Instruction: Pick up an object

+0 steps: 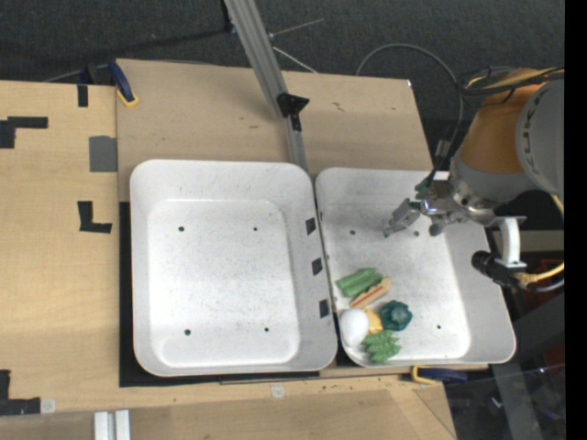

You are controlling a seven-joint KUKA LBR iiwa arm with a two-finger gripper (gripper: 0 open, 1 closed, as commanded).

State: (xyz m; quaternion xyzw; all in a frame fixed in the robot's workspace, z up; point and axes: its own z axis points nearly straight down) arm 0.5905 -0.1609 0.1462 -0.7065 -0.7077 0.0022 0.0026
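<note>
The right bin (pixel 413 264) carries everything that matters: the arm (pixel 500 145) reaches over its upper right part, and the toys sit heaped in its near left corner. The gripper (pixel 415 218) hangs above bare bin floor with its two fingers spread apart and nothing between them. From there the pile (pixel 371 314) lies toward the camera and to view left, well apart from the fingertips, so the next move will likely have to travel that diagonal before descending. In the pile, a green ridged piece (pixel 358 280) lies slanted, its long axis running low-left to high-right, with an orange stick (pixel 370 294) just beside it. Below sit a dark teal lump (pixel 396 315), a white egg (pixel 354 323), and a green leafy bit (pixel 382 346); whether these touch is hard to tell.
</note>
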